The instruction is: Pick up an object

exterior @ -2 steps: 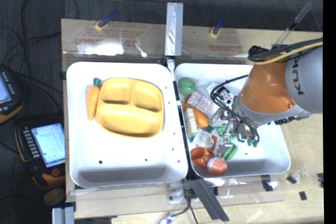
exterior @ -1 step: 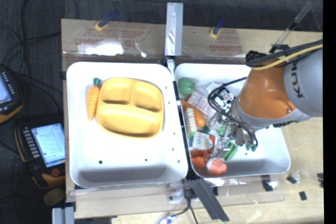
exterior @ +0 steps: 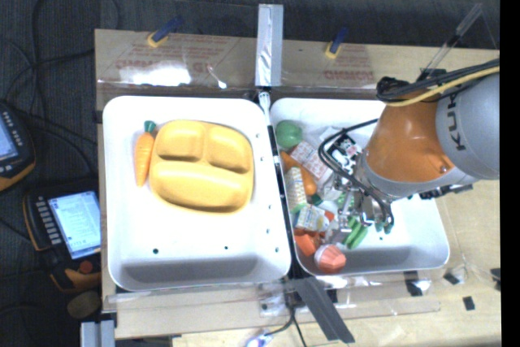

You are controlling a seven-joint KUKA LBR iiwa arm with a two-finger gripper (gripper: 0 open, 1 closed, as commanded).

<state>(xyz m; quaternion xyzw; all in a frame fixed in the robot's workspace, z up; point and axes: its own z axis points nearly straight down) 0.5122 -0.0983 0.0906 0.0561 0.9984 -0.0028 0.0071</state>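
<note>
My claw (exterior: 363, 217) hangs low in the right bin (exterior: 422, 252), down among the clutter, and I cannot tell how it is set because the wrist and the litter around it muddle the view. Nearest the camera, at about seven o'clock from my claw, lies a small red-orange piece (exterior: 329, 258) against the bin's front wall, rounded and stubby. Just beside my claw, touching or nearly so at about six o'clock, is a short green stick-like thing (exterior: 356, 236), its long axis slanting from lower left to upper right; I judge this the likeliest target, being the closest, and a grip would need to close across that slant. Farther off at nine to ten o'clock sits a heap of small packets (exterior: 305, 187), white and orange, too jumbled to sort out. Beyond them at eleven o'clock, in the bin's far left corner, rests a round green ball (exterior: 288, 132). Across the divider, well apart, the left bin (exterior: 122, 256) holds a yellow tray (exterior: 203, 165) with a carrot (exterior: 144, 155) lying alongside its left edge.
</note>
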